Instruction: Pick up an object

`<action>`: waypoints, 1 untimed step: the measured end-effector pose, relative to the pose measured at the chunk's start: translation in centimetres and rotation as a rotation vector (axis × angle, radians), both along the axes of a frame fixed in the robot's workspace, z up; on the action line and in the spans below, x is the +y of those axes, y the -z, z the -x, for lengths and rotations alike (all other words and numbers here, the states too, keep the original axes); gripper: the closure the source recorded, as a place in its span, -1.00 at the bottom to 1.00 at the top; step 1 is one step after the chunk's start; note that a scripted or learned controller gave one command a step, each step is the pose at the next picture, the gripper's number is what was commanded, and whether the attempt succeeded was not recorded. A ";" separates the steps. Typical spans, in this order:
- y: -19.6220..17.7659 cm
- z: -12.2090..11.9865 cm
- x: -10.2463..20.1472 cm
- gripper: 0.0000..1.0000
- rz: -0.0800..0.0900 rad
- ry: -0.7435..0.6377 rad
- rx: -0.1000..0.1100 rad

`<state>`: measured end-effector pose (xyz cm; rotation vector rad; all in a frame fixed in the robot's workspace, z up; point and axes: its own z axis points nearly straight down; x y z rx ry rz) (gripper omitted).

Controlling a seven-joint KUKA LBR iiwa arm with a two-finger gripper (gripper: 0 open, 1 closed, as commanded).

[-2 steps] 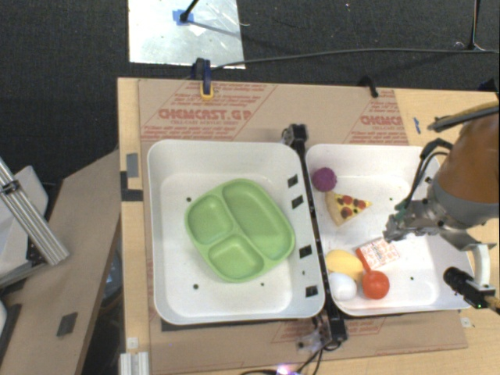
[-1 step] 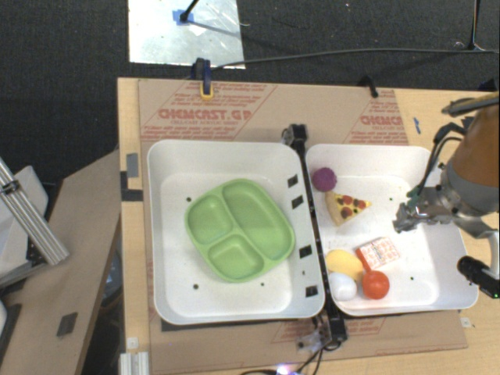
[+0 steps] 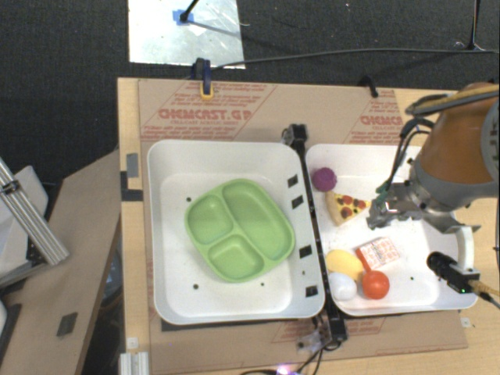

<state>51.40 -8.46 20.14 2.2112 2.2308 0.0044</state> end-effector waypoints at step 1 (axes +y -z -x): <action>-0.4 -0.4 5.8 1.00 0.000 -0.001 0.000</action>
